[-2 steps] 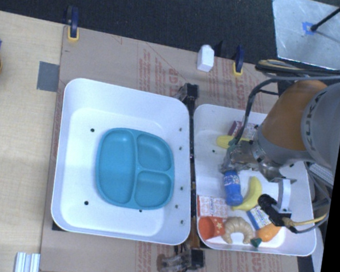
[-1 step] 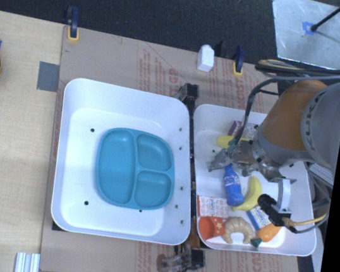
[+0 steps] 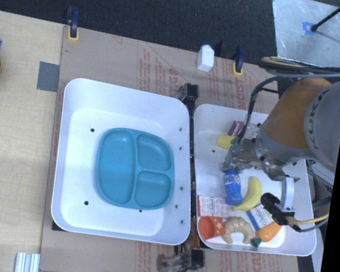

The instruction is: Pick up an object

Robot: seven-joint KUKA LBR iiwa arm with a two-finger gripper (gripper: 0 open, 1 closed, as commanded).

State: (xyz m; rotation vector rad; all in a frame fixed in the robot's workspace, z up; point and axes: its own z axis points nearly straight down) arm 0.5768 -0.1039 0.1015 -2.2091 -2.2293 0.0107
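Camera view: fixed, slanted look down on two bins.
Left bin point(image 3: 72, 149): holds a teal divided plate point(image 3: 135, 168), flat, roughly centred.
Right bin point(image 3: 209, 129): clutter of small items, packed toward its near half.
Gripper point(image 3: 238, 157): low over the upper-middle of the right bin, wrist above it to the right.
Nearest target: blue packet point(image 3: 233, 187), just below the gripper tip, looks close to touching.
Packet axis: long side runs roughly far-to-near in the bin, slightly slanted.
Neighbours: banana point(image 3: 251, 195) just right of the packet; croissant point(image 3: 237, 227) and carrot point(image 3: 267, 231) nearer the front wall.
Yellow piece point(image 3: 223, 141): just left of the gripper.
Finger state: can't tell, wrist hides the tips; nothing seen between them.
Judgement: descent onto the packet likely; banana crowding is the risk.
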